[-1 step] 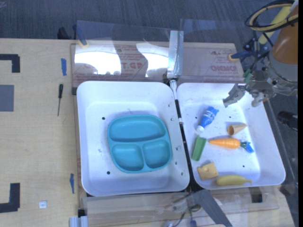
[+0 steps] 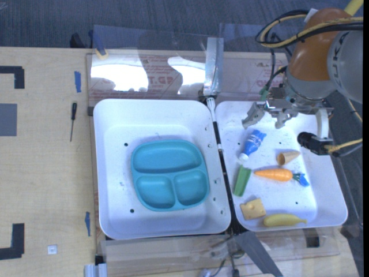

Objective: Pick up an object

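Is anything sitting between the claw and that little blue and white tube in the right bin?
Nothing visible. The claw hangs open just above the tube, with bare bin floor between them.

In the right white bin (image 2: 328, 203) lie six small objects, and the orange toy carrot with a blue-green top (image 2: 278, 175) can serve as the landmark. It lies flat near the middle of the bin, its top pointing right. Up and left of the carrot lies a white tube with a blue cap end (image 2: 252, 143), tilted. Just above the carrot is a small tan cone (image 2: 287, 157). Left of the carrot lies a green stick-shaped piece (image 2: 243, 180), nearly upright in the view. Below the carrot are a tan block (image 2: 252, 208) and a yellow banana (image 2: 282, 219), lying flat.
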Robot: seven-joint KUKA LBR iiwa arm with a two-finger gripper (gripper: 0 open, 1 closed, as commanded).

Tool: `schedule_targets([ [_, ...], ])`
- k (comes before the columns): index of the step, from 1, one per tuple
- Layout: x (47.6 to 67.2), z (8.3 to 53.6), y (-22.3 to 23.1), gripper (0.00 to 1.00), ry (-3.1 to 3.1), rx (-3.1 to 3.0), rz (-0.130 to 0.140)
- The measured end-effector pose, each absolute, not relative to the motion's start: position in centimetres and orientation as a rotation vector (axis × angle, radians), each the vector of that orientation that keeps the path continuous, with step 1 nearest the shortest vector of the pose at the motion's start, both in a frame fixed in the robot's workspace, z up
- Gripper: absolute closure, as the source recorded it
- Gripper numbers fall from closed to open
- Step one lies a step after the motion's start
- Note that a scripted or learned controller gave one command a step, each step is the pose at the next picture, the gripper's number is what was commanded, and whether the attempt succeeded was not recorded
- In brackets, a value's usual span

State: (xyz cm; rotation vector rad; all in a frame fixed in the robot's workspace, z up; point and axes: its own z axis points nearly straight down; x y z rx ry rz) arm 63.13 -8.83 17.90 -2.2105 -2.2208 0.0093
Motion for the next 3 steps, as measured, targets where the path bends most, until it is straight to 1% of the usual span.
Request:
schedule_targets([
  [1, 62.9, 10.0, -9.5, 0.00, -2.213, -2.219, 0.010],
  [2, 59.8, 8.7, -11.8, 0.00, -2.040, -2.390, -0.005],
  [3, 59.9, 9.8, -11.8, 1.00, -2.039, -2.394, -0.009],
])
